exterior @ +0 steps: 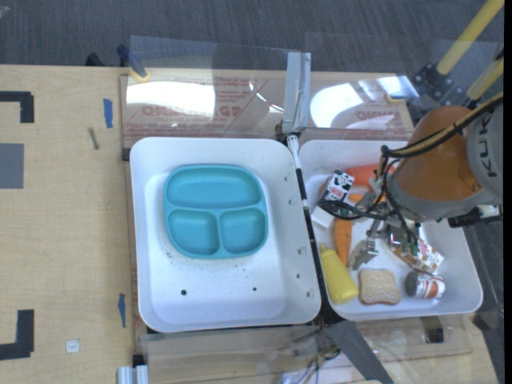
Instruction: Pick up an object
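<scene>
My gripper (366, 249) hangs low over the middle of the right bin (462, 256), below the orange wrist band (436, 162). It sits just above a slice of bread (378, 286) and right of an orange carrot (342, 239). A yellow bottle (338, 275) lies along the bin's left wall. A black-and-white carton (339, 186) lies at the back left, with an orange item (364, 174) beside it. A small can (425, 286) and a printed packet (419, 254) lie to the right. Nothing is visibly held.
The left bin (152, 214) holds a blue divided plate (214, 210). A clear plastic wall (208, 94) stands behind both bins. The wooden bench (56, 238) extends to the left. Black cables (448, 130) run along the arm.
</scene>
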Robot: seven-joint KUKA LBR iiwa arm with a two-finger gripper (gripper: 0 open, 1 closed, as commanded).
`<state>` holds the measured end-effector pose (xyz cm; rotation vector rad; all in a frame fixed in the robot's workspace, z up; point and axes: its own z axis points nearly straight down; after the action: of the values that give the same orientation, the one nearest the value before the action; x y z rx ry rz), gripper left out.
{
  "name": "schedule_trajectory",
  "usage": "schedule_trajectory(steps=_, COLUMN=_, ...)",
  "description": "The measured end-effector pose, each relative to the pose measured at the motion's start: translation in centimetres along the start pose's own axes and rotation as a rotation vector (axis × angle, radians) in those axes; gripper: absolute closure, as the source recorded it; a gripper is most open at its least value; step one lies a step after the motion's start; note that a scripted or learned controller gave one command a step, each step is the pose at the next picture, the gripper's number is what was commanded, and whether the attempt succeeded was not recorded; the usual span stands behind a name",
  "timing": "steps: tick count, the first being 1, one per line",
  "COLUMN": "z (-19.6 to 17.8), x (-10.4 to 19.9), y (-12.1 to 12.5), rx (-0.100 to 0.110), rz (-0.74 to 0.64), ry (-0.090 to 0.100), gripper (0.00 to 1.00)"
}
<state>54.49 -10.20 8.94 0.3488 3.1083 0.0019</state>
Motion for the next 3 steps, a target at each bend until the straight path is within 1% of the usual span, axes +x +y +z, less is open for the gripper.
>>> schedule_trajectory(steps=1, z=0.1, x=-3.4, y=1.2, rx=0.002, rz=0.074, ry=0.002, gripper=0.0)
schedule_trajectory(steps=2, z=0.2, x=-5.9, y=2.2, rx=0.003, rz=0.25, ry=0.004, gripper=0.0)
schedule_trajectory(steps=3, z=0.1, x=-5.3, y=1.6, rx=0.001, rz=0.193, ry=0.001, gripper=0.0)
